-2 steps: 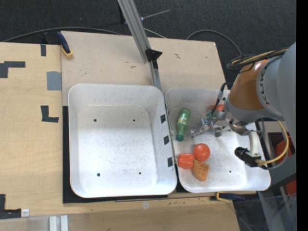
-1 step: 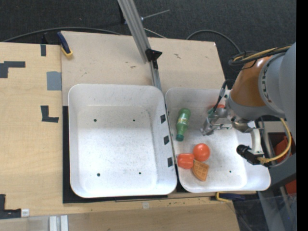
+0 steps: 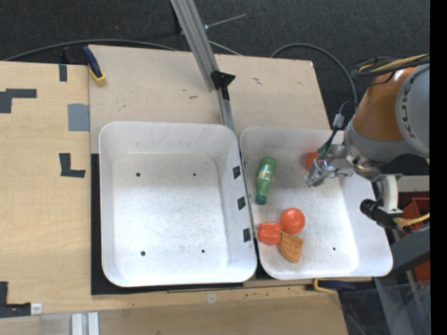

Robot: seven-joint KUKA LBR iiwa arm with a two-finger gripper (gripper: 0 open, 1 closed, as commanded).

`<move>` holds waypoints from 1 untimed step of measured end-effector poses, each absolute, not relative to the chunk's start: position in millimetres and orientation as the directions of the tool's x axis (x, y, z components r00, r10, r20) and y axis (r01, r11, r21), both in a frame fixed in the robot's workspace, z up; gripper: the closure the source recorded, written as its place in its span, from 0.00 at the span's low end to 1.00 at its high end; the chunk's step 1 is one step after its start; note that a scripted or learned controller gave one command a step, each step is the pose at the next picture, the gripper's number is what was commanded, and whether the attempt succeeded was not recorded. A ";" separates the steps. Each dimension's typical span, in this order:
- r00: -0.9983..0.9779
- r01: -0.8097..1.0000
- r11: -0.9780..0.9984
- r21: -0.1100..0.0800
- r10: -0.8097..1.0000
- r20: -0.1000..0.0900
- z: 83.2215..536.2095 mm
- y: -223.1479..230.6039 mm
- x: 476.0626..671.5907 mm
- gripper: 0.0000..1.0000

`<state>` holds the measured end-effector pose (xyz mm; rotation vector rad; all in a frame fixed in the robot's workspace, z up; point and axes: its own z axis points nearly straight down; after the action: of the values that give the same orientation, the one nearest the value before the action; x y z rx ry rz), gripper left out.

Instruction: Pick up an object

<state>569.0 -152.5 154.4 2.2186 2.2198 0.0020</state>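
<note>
End effector [image 3: 320, 172] hangs low in right bin [image 3: 349, 257], beside orange piece [image 3: 311, 160].

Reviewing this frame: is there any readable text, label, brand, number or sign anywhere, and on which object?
None can be read.
Green bottle in the right bin: any label is too small and blurred to read.
Bench: dark and grey tape patches, no lettering.
Arm's hand: no legible marking.
</note>
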 end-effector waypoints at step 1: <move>-0.002 1.000 0.002 0.006 1.000 -0.002 216.2 -152.9 576.3 1.00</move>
<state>576.3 -152.9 216.2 2.2152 2.2202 0.0044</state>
